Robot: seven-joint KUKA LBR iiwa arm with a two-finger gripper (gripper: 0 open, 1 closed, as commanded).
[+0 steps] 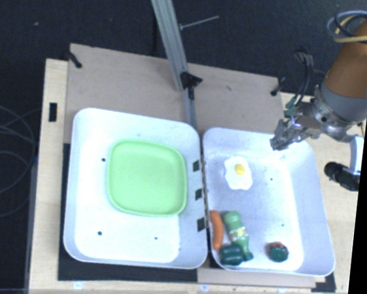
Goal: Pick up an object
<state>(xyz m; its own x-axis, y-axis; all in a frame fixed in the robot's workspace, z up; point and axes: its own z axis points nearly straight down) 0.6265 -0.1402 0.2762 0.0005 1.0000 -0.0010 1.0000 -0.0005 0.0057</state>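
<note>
**Gripper over the right bin's far edge, objects waiting below**

Starting at the left: the left bin (87, 185) carries a pale green plate (147, 177), lying flat near its middle. Across the divider into the right bin (308, 210), and here are the candidates. A fried egg toy (238, 173) sits toward twelve o'clock in that bin. Down at seven o'clock, an orange carrot (216, 229) lies along the left wall, with a green bottle (235, 233) just beside it. Over at five o'clock rests a small dark green and red piece (277, 251), apart from the others.

Now the gripper (280, 142): it hangs at one o'clock over the right bin, at the far rim, pointing down and left. Nothing is seen between its tips, and how wide it stands is impossible to tell from this view. The arm (349, 76) slopes in from the upper right, orange band above a grey wrist.
</note>
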